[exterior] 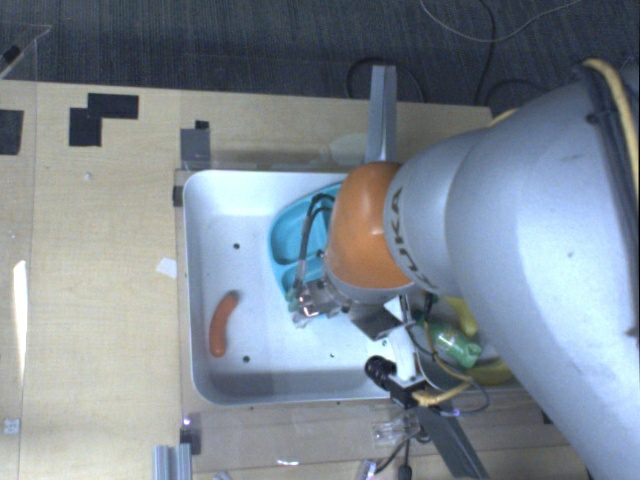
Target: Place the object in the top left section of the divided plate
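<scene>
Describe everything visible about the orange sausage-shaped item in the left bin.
The orange sausage-shaped item is a small, elongated piece with rounded ends, slightly curved, smooth and a little glossy, like a plastic toy hot dog. Its colour runs from orange-red to a paler orange at the lower end. It lies flat on the floor of the left bin, near the left wall, long axis running roughly up and down with a slight tilt to the right at the top. Nothing touches it but the bin floor; the gripper and the blue plate sit apart to its right.

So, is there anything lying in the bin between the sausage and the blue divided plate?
Nothing visible lies on the bin floor between the sausage and the blue divided plate. The arm hangs over most of the plate, hiding its sections, with the tool near the plate's lower edge.
</scene>
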{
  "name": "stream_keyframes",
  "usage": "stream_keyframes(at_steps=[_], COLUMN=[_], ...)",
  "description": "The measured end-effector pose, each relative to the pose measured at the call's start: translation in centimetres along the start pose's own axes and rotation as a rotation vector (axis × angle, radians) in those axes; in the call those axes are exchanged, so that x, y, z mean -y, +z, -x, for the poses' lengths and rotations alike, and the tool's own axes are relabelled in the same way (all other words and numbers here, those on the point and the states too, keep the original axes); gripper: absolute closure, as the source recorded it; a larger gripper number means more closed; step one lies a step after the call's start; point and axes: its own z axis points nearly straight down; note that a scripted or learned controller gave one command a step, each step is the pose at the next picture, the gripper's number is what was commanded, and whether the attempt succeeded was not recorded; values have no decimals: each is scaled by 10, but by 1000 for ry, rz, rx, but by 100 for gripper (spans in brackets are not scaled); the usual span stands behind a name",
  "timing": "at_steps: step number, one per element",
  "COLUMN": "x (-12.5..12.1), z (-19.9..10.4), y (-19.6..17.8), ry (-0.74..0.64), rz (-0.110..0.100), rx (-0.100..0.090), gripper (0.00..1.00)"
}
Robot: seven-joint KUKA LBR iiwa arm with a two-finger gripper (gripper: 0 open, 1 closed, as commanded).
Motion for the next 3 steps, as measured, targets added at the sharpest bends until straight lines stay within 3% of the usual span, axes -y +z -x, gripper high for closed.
stream_keyframes(at_steps=[1,2,3], x=[-3,-2,8], z=[-8,-7,0], y=[-5,-5,-1], ry=[72,75,96], rz=[-7,-9,29], rx=[6,7,-13], gripper=[100,0,0])
